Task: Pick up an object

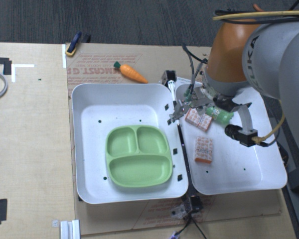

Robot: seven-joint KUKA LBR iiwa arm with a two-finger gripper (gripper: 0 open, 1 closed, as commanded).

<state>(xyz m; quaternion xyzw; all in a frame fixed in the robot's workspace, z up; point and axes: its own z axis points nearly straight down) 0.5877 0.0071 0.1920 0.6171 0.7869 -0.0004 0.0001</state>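
**Arm over right bin**

We are seeing the arm (259,49) hanging over the right bin (259,176); its tool (202,101) is hidden beneath the wrist, grip unreadable. Two small boxes (198,119) (204,150) and a green bottle (221,115) are lying there. A green plate (138,156) is sitting in the left bin (89,113); a carrot (131,72) is lying on the surface (30,148).

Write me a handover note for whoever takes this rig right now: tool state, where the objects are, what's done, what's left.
Tool: low at the top-left of the right bin; its grip state can't be read from this angle, and nothing shows held.
Right bin: one small patterned box near the tool, a second box lying apart mid-bin, a green bottle-like item under the wrist.
Left bin: green divided plate.
Toy carrot on the cardboard outside the bins.
Done: arm brought down into the right bin.
Left: grasp and lift an object.
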